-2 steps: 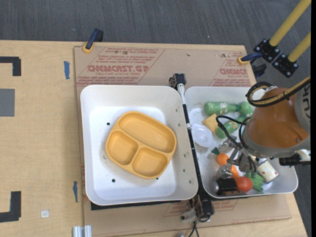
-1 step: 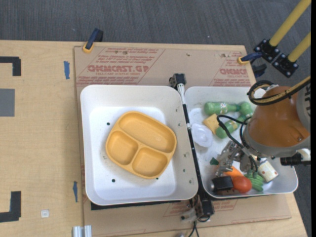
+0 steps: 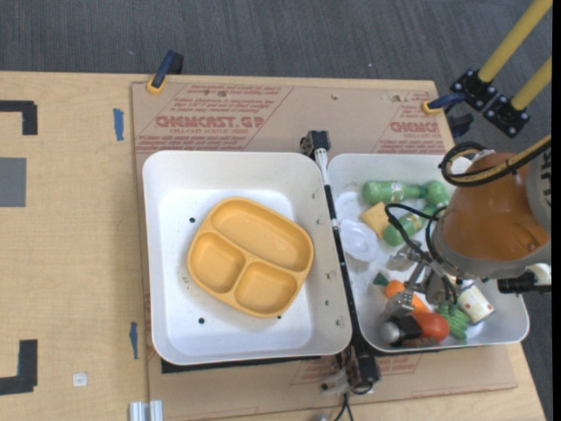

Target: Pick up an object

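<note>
My gripper [image 3: 412, 289] is low in the right bin [image 3: 517, 327], under the orange wrist band [image 3: 486, 213]. It hangs over a pile of small toys near the bin's front. An orange carrot-like piece [image 3: 394, 288] lies just to its left. A red piece [image 3: 433, 325] and a black-and-silver object [image 3: 394, 330] lie in front of it. A white cylinder [image 3: 474, 304] and a green piece [image 3: 457, 323] lie to its right. I see nothing lifted clear of the pile.
A green dumbbell toy [image 3: 399, 191], a yellow piece [image 3: 378, 218] and a clear plastic cup [image 3: 356, 236] lie in the right bin's back left. The left bin [image 3: 166, 235] holds a yellow three-part plate [image 3: 250, 257]. A black divider [image 3: 333, 235] runs between the bins.
</note>
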Tool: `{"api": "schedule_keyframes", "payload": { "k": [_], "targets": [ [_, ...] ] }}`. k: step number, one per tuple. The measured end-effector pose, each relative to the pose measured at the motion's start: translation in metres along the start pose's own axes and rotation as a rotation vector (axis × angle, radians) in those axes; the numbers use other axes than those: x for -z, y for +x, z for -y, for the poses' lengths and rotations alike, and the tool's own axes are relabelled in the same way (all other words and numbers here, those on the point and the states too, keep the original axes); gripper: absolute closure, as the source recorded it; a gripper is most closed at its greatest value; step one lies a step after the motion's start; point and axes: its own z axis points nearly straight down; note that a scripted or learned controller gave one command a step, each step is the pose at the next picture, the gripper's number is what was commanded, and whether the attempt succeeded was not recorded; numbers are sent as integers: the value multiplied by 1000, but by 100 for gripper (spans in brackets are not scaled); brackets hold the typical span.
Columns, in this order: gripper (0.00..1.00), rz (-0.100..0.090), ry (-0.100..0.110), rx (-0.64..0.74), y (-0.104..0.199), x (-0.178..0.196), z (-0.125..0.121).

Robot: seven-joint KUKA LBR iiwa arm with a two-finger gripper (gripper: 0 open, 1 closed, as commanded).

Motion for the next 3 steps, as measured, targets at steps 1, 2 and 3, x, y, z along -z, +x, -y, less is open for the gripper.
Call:
{"api": "schedule_keyframes", "payload": {
  "k": [1, 2, 3],
  "targets": [
    [0, 20, -7, 464, -4, -6, -5],
    [0, 10, -8, 672, -9, -7, -7],
    [0, 10, -8, 671, -9, -7, -7]
  ]
}}
